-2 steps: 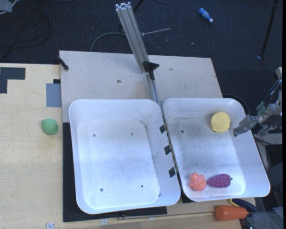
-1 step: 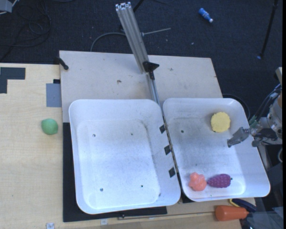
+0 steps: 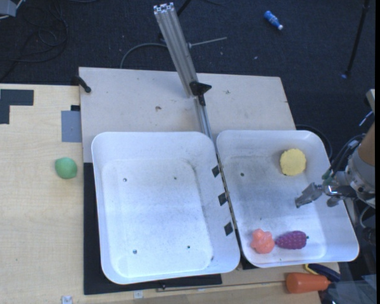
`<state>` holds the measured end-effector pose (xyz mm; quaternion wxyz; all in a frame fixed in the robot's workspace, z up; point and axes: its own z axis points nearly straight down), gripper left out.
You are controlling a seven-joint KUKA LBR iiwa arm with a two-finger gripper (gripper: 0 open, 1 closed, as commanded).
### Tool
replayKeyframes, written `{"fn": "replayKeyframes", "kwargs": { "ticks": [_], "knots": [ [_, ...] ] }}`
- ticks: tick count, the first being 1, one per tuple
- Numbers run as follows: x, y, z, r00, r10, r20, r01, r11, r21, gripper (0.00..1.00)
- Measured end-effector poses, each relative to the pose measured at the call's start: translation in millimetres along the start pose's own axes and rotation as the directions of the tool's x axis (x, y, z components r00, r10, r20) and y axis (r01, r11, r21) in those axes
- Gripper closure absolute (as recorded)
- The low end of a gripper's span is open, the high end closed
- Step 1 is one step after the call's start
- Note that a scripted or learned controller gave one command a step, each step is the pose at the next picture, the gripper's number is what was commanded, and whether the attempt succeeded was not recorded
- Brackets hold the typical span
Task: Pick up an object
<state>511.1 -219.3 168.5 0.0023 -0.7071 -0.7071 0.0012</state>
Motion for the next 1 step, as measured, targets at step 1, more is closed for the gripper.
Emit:
{"fn": "replayKeyframes", "kwargs": {
  "ticks": [1],
  "knots": [
    [-1.8,4.0,43.9,1.000,-0.001,0.000,0.001,1.000,-0.001,0.00]
  ]
}}
